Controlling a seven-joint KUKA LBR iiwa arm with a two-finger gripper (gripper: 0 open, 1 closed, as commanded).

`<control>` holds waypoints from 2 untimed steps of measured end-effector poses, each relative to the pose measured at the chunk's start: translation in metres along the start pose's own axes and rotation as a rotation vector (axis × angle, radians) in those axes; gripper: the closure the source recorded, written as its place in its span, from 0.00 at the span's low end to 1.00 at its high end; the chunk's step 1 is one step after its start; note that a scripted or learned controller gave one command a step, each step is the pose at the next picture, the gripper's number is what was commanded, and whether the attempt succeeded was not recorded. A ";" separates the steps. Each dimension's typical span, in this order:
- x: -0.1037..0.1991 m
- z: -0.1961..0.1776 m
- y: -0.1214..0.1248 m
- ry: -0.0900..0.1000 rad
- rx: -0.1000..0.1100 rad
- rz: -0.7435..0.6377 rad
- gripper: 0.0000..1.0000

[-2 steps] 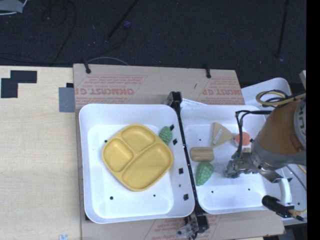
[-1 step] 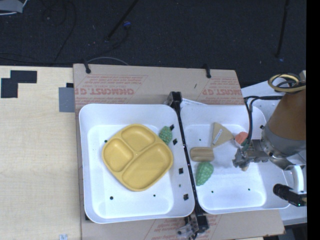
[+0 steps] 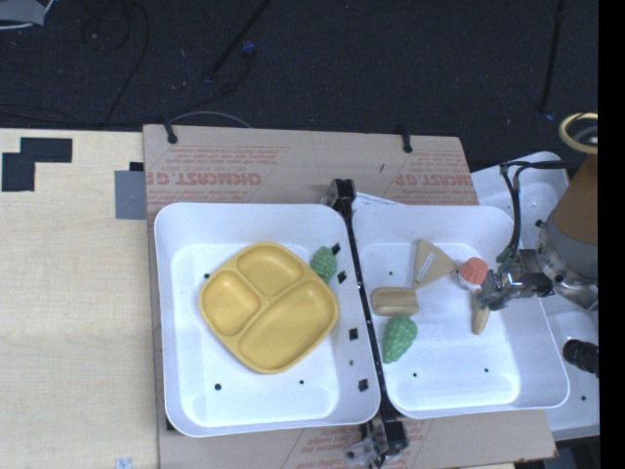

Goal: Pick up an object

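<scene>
At the right wall of the right bin (image 3: 532,379), my fingers (image 3: 495,294) hang low over the floor of that bin, and from this slanted view I cannot tell whether they are spread or pressed together. Just beside them toward the bin's middle lies a small tan cone-shaped piece (image 3: 480,317), with a round orange-red piece (image 3: 474,271) near it, closer to the bin's far wall. Whether I touch either one is too small to make out. Farther from the right wall sit a pale wedge (image 3: 432,260), a tan loaf-shaped piece (image 3: 395,302) and a green knobbly piece (image 3: 398,338), all against the bin's left side. I judge the reach is made and the lift is left; nothing is seen between my fingers yet, so the pick is not done.
</scene>
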State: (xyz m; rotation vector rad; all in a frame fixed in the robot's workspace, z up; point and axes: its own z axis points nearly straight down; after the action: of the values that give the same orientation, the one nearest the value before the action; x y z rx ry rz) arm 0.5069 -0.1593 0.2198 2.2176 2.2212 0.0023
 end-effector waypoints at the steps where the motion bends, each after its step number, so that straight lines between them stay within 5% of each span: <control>1: -0.003 -0.042 0.002 0.000 0.001 0.000 1.00; 2: 0.046 -0.047 0.017 0.002 0.005 -0.001 1.00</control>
State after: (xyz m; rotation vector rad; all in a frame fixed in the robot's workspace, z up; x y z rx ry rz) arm 0.5238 -0.1132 0.2672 2.2196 2.2259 -0.0018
